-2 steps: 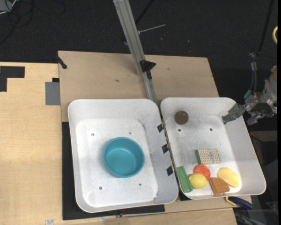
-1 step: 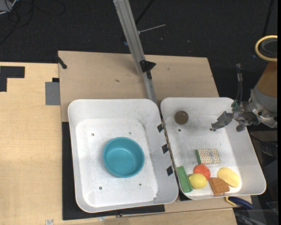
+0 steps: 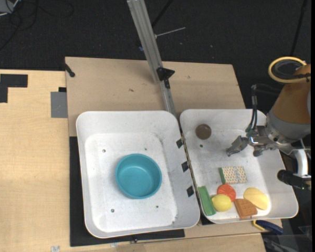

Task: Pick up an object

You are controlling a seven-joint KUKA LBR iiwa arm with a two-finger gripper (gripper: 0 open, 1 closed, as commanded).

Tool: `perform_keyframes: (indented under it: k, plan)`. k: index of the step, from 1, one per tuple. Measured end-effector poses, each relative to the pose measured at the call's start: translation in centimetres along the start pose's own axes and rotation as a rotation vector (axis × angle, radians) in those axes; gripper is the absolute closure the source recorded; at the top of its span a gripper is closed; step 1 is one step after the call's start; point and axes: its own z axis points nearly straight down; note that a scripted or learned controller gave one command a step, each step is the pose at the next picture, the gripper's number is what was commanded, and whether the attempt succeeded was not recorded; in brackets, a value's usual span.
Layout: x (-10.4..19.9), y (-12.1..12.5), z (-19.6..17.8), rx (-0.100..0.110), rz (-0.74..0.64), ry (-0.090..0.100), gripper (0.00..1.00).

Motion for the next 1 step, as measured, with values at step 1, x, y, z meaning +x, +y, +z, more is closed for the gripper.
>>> perform_keyframes:
  k: [1]
  plan:
    - [0.07,-0.10,5.30,0.000,0.000,0.000,0.00]
